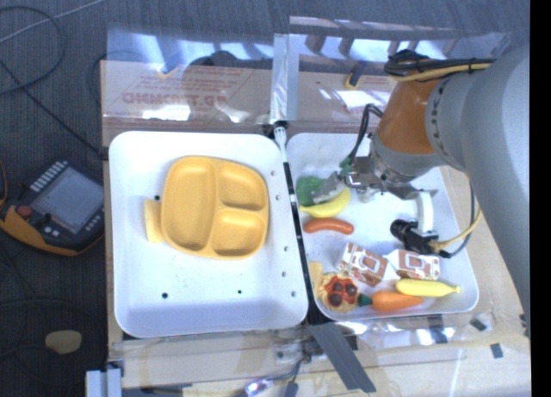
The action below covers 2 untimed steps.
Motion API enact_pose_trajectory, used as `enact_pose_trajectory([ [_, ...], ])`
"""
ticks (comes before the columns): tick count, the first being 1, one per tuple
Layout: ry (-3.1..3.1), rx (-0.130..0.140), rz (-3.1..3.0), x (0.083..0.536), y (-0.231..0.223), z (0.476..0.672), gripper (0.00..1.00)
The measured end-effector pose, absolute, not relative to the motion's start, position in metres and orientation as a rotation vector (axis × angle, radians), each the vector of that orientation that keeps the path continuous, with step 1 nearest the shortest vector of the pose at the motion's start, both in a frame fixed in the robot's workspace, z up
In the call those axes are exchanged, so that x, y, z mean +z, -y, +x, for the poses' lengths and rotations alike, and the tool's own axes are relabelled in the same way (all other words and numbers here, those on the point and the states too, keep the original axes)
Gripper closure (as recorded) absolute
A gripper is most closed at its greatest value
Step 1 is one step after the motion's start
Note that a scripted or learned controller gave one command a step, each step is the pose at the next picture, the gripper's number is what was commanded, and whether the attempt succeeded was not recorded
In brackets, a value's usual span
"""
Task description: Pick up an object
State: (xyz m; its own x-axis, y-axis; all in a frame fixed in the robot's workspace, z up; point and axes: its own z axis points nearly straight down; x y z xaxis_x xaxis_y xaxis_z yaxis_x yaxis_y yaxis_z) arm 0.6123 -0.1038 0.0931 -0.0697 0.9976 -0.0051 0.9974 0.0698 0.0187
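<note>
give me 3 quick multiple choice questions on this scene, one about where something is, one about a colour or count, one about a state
1. Where is the divided tray?
A. left bin
B. right bin
C. the floor

2. What colour is that tray?
A. blue
B. yellow
C. green

3. How does the tray lie?
A. on edge
B. upside down
C. flat, compartments up

Answers:
1 A, it rests in the left bin.
2 B, it is yellow like the banana in the right bin.
3 C, three hollows face up.
</note>
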Motion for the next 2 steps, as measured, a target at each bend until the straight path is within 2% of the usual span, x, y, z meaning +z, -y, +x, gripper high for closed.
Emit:
enact_pose_trajectory([
  [1, -2.288, 0.02, 2.133, 0.102, 0.103, 0.613, 1.0],
  [2, -2.083, -0.006, 2.35, 0.199, 0.066, 0.637, 1.0],
])
